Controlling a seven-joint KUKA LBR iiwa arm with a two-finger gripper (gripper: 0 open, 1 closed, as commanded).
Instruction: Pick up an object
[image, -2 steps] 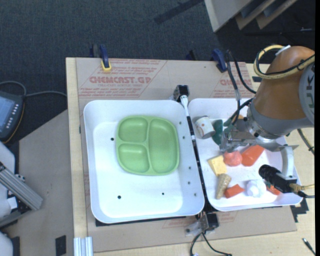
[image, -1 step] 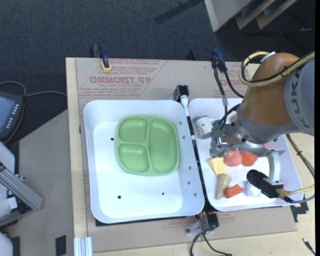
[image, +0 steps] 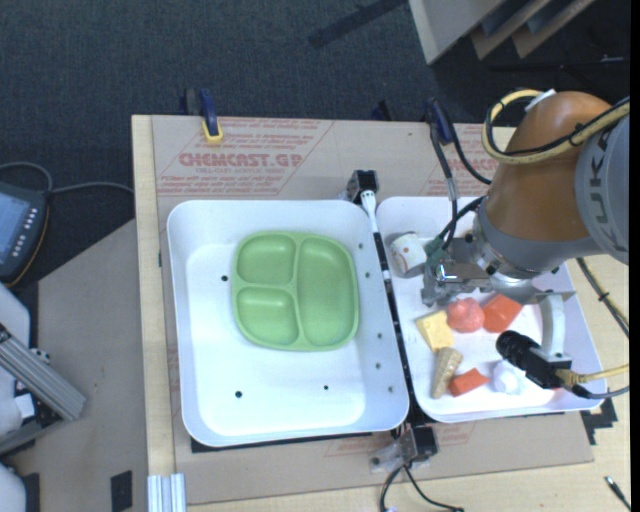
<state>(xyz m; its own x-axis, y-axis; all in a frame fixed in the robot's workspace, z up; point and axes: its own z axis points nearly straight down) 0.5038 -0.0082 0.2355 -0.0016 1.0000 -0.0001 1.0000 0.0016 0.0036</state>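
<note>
Hand (image: 447, 283) low in right bin (image: 420, 212), right of frame; finger state cannot be told. Likely targets crowded: orange-red ball (image: 465, 316), yellow wedge (image: 434, 330), cone (image: 445, 370). Risk: fingers nudge neighbours, close on nothing.

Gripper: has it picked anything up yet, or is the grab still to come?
Nothing looks picked yet. The gripper is low in the right bin, beside the pink ball and yellow block, with nothing seen between its fingers. Grasping and lifting remain. The green tray lies untouched in the left bin.
</note>
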